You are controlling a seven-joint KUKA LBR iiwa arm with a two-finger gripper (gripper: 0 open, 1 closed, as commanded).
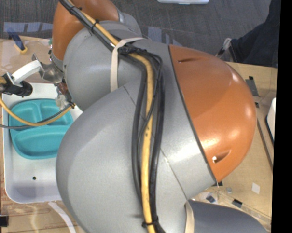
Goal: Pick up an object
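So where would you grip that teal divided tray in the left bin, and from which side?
Probably the teal tray's raised outer rim, pinched from above along its near, left-hand edge. That stretch is exposed, while the arm covers the tray's right part. The tray lies flat in the white bin, so a thin upright rim or the divider ridge looks like the only graspable feature.

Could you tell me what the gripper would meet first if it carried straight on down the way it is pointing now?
Most likely the teal divided tray in the white bin. The gripper sits over the tray's upper right part, pointing down, though the arm hides much and depth is unclear.
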